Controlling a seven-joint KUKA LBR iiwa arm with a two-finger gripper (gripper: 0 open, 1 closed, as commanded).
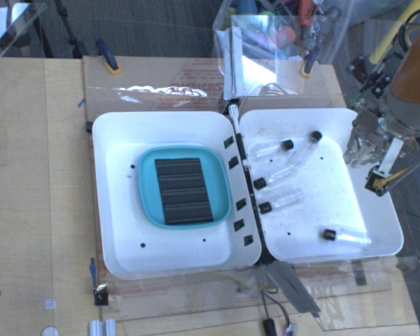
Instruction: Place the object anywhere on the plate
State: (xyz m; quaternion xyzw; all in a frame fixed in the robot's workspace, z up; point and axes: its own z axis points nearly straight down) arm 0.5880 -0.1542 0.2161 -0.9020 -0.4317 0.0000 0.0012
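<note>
Fingers of the gripper [367, 165] stand apart with nothing between them, over the right-hand shallow white bin [381, 219] at its outer rim. Nearest clear plastic tube with black cap [343, 237] lies front of them, long axis crosswise. Teal square plate [148, 187] sits well apart, in the left bin.

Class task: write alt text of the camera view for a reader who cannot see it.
Two white bins sit side by side: the left bin holds a teal plate with a dark ridged insert, the right bin several clear black-capped tubes. The gripper hovers at the right bin's right edge.
</note>
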